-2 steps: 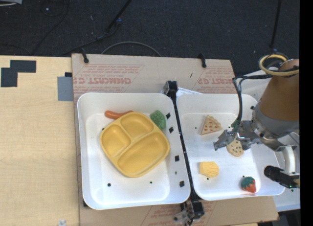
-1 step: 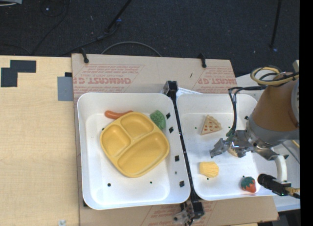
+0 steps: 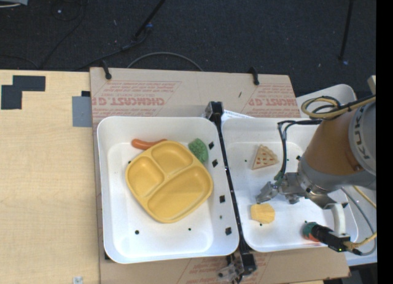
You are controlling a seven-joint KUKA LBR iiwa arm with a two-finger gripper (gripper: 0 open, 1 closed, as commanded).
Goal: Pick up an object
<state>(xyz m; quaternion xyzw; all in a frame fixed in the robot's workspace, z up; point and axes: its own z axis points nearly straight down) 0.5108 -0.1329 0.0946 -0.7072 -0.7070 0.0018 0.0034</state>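
The hand (image 3: 268, 192) hangs low in the right bin (image 3: 245, 227), fingers seemingly spread with nothing between them, just above the yellow cheese-like block (image 3: 263, 213), probably lined up to grasp it, the waffle wedge (image 3: 264, 157) lying apart.

A: Left bin (image 3: 116, 215): white. Divided plate (image 3: 169, 180) yellow; orange piece (image 3: 146, 144) and green piece (image 3: 199, 149) at its top edge.

B: Right bin (image 3: 245, 153), white: tan wedge (image 3: 265, 157), lattice-marked I think; yellow chunk (image 3: 263, 213).
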